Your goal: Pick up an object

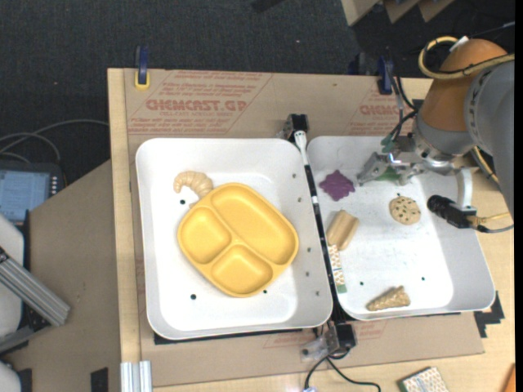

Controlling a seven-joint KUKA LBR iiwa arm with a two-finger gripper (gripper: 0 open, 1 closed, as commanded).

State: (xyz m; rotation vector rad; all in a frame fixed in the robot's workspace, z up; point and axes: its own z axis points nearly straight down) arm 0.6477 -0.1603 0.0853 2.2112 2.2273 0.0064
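My gripper (pixel 386 174) hangs over the far part of the right bin (pixel 466 288), open, with nothing between its fingers. A purple crinkled piece (pixel 337 185) lies just to its left. A round chocolate-chip cookie (pixel 404 210) sits a little in front of it to the right. Nearer the front, a tan roll-shaped piece (pixel 341 229) lies beside the bin's left wall. A tan wedge (pixel 388 300) rests by the front rim.
The left bin (pixel 155 284) holds a yellow divided plate (pixel 237 238) and a small croissant (pixel 192 182) at the plate's far left corner. A ridge with a black bar (pixel 311 194) separates the two bins.
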